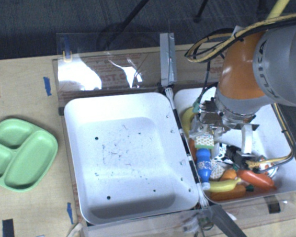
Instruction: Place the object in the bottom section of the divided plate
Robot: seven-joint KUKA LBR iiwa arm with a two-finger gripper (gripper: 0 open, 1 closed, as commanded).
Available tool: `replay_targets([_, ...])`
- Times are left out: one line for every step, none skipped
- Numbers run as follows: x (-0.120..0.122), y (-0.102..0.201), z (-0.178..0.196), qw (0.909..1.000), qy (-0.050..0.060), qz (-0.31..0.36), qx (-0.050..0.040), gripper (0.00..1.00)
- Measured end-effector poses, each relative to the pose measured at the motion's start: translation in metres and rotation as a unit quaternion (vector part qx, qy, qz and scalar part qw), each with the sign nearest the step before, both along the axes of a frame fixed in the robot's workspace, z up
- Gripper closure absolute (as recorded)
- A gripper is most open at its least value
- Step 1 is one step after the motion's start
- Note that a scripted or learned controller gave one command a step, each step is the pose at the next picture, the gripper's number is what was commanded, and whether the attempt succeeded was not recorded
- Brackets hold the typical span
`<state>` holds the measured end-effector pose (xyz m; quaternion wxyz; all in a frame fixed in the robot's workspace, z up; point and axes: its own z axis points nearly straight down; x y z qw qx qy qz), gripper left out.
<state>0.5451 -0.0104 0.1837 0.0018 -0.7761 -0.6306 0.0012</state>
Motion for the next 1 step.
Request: replay_targets([-0.0448, 0.0766, 0.0050, 0.9979, 0.000, 0.065, 0.0001, 1.00])
